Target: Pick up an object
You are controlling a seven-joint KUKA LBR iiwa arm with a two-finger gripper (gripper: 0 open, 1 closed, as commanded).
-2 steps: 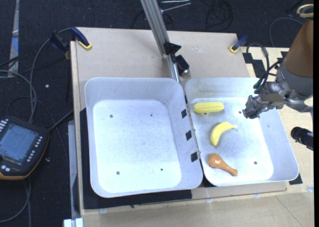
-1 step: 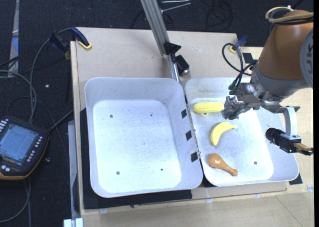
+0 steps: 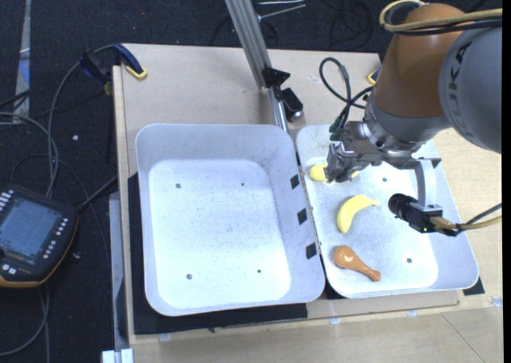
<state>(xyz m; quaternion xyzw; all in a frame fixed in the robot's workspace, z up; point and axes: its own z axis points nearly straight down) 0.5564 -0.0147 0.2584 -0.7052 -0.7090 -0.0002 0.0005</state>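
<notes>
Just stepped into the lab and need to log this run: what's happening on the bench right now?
The KUKA arm reaches into the right bin, its end effector low beside a small yellow object near the bin's far left corner. A banana and an orange drumstick-shaped toy lie loose nearer the front. Nothing is visibly lifted yet. The left bin stands alongside.

Grey arm [image 3: 471, 74], orange band [image 3: 415, 58]

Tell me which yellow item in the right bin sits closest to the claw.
The small yellow piece at the bin's left wall, right beside the claw. The banana lies farther toward the bin's middle.
</notes>
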